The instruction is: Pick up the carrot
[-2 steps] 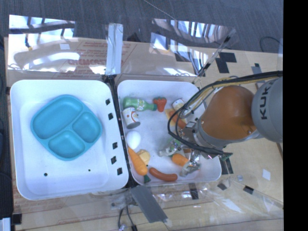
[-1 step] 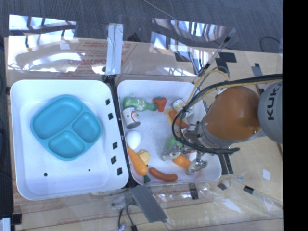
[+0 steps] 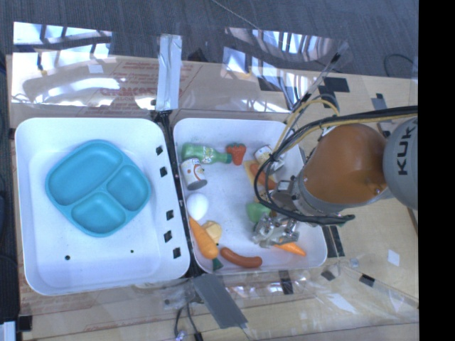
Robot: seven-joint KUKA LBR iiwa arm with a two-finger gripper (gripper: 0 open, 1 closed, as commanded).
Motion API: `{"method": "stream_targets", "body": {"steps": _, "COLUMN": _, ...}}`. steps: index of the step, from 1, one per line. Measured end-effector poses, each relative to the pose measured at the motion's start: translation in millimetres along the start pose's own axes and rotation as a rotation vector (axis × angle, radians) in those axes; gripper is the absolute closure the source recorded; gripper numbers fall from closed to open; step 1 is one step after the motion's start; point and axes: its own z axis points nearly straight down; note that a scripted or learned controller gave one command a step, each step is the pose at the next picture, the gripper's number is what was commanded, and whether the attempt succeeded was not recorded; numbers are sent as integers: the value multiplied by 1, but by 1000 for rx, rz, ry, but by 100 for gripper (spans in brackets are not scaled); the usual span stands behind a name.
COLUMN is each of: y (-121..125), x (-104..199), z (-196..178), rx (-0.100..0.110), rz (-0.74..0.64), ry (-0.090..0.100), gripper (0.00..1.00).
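On my feed the table (image 3: pixel 85 77) carries two shallow white bins side by side. The left bin (image 3: pixel 43 261) holds a blue three-compartment tray (image 3: pixel 98 187), lying flat toward the far-left part of the bin. The right bin (image 3: pixel 227 130) holds all the small items, and the arm (image 3: pixel 345 165) reaches in over its right half, its orange band the biggest thing I see there, with black and yellow cables looping up off it.

Below the band, the tool (image 3: pixel 274 231) hangs low near the front right of the bin; its metal tip is a blur from here and I cannot tell whether it is wide or narrow. Just right of it lies a small orange piece (image 3: pixel 291 248), touching or nearly touching the tool's tip. A green item (image 3: pixel 257 210) sits just above the tool.

The carrot (image 3: pixel 204 240) lies on the floor of the right bin near its front left wall, slanted, well apart from the tool. A yellow piece (image 3: pixel 212 229) rests against it, a brown sausage (image 3: pixel 240 258) lies just to its right along the front, and a white egg (image 3: pixel 197 206) sits just above it. Farther back are a green bottle (image 3: pixel 202 153), a small can (image 3: pixel 193 174) and a strawberry (image 3: pixel 236 151).
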Motion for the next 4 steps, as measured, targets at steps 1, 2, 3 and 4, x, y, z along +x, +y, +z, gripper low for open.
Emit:
{"method": "stream_targets", "body": {"steps": 1, "y": 19, "x": -22, "z": -33, "rx": 1, "rz": -7, "ry": 4, "gripper": 100}}
{"method": "stream_targets", "body": {"steps": 2, "y": 43, "x": -72, "z": -41, "rx": -1, "rz": -118, "ry": 3, "gripper": 100}}
{"method": "stream_targets", "body": {"steps": 3, "y": 51, "x": -54, "z": -51, "rx": -1, "rz": -367, "ry": 3, "gripper": 100}}
{"method": "stream_targets", "body": {"steps": 4, "y": 28, "x": -21, "z": -46, "rx": -3, "rz": -350, "ry": 5, "gripper": 100}}
